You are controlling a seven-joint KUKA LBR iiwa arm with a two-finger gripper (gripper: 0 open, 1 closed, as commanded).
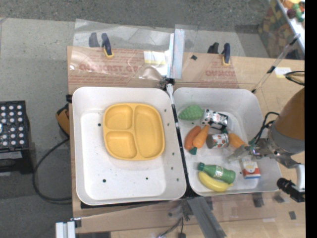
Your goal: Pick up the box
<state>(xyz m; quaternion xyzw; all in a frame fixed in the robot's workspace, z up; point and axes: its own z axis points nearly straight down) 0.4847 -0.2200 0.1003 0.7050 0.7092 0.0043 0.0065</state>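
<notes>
One box point(251, 169) beside the gripper point(241, 152) bears an unreadable red-and-white label.

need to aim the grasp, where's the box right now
The box lies in the right bin, near its front right corner, just right of the green bottle and banana.

Hand point(242, 152) low over right bin point(257, 105), just beside small box point(251, 169).

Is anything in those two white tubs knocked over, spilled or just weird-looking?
Nothing looks spilled or broken. The yellow divided plate sits flat in the left bin. In the right bin the toy food is a loose jumble: the green bottle lies on its side against the banana, and the small box sits near the end effector.
</notes>
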